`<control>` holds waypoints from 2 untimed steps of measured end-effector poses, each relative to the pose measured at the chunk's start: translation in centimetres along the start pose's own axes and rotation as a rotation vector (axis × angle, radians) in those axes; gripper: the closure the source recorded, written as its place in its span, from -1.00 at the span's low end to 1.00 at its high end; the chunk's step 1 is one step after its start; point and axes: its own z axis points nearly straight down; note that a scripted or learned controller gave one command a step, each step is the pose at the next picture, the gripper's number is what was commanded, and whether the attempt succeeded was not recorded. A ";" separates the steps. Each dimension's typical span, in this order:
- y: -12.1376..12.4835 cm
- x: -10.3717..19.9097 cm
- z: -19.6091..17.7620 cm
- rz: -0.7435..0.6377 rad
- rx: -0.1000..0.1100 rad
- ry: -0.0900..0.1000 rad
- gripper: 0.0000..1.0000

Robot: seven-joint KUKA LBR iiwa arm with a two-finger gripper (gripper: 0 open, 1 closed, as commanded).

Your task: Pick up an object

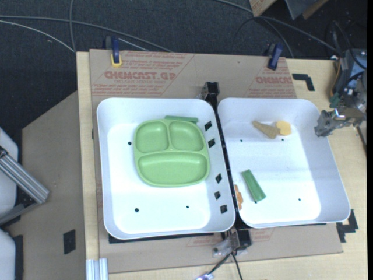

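Two shallow white bins sit side by side on a wooden surface (175,249). The left bin (116,203) holds a green divided plate (172,153), lying flat near its centre. The right bin (326,197) holds a tan ice-cream cone toy (273,129) near its far edge and a green stick (253,185) nearer the front. At the far right, the gripper (327,123) hovers over the right bin's edge; whether it is open or closed cannot be told.

Brown protective sheet (192,72) beneath the two bins: red print reading "CHEMCAST GP", seen at upper left. The print repeats, partly hidden, at upper right.
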 end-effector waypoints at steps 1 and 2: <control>0.1 0.0 -5.2 -0.002 0.001 0.001 1.00; 1.5 4.8 -3.3 -0.006 0.009 0.005 1.00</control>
